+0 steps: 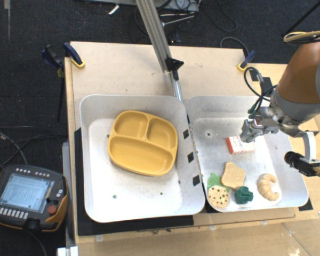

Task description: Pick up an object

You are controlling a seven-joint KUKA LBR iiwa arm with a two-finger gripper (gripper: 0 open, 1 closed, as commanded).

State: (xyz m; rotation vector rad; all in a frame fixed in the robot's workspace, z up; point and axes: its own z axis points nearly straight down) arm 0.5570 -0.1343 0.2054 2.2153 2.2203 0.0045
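Arm reaches in from the right. Gripper [249, 133] hangs low over the right bin [213, 111], just above the red-and-white box [240, 145]; whether it touches the box, cannot tell. Finger state: cannot tell. Near the bin's front edge: bread slice [233, 175], cookie [218, 197], green piece [244, 195], croissant [268, 186]. Left bin [96, 116] holds a yellow divided plate [143, 142].

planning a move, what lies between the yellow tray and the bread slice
In the camera view, between the yellow divided tray and the bread slice run the two bins' adjoining white walls; nothing loose.
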